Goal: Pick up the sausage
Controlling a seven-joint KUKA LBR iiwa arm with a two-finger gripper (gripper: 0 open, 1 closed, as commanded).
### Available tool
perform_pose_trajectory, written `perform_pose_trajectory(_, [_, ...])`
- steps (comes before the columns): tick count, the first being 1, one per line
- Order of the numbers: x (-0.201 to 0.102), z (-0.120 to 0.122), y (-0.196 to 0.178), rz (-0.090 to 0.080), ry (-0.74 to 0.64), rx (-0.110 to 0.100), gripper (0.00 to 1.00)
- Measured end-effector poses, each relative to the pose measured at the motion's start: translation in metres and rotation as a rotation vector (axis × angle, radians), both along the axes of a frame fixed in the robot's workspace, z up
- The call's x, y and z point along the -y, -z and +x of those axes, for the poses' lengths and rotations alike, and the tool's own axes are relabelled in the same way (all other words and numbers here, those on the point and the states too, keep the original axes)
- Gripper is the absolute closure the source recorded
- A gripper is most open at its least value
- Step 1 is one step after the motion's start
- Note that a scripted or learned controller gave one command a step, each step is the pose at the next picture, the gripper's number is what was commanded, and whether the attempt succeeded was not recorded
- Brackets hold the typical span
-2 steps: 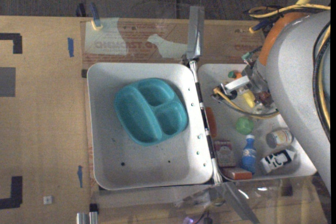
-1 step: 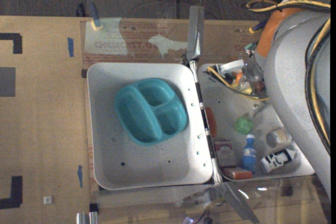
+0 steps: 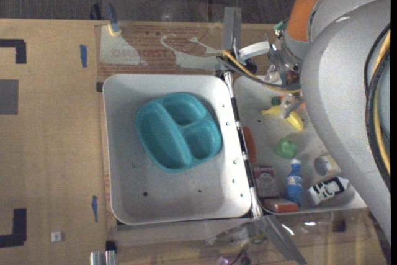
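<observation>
The sausage (image 3: 249,143) is a slim reddish-orange piece lying lengthwise along the left wall of the right bin (image 3: 248,96). My gripper (image 3: 286,102) hangs over the upper part of that bin, right above a yellow object (image 3: 291,117), about a hand's width to the right of the sausage and further back. The grey arm with its orange band covers the bin's right side. Nothing can be seen held.
In the right bin lie a green ball (image 3: 286,147), a blue bottle (image 3: 294,180), a brown box (image 3: 265,180), an orange block (image 3: 281,205), a grey can (image 3: 324,164) and a black-and-white item (image 3: 329,190). The left bin (image 3: 118,164) holds a teal divided plate (image 3: 178,131).
</observation>
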State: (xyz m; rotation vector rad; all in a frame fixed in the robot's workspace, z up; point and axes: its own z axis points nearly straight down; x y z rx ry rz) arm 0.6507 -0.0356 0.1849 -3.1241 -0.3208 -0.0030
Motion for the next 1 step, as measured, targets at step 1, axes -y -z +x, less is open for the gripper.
perform_pose_trajectory(1, [0.0839,-0.0447,0.0026,0.001,-0.034,-0.008,0.00])
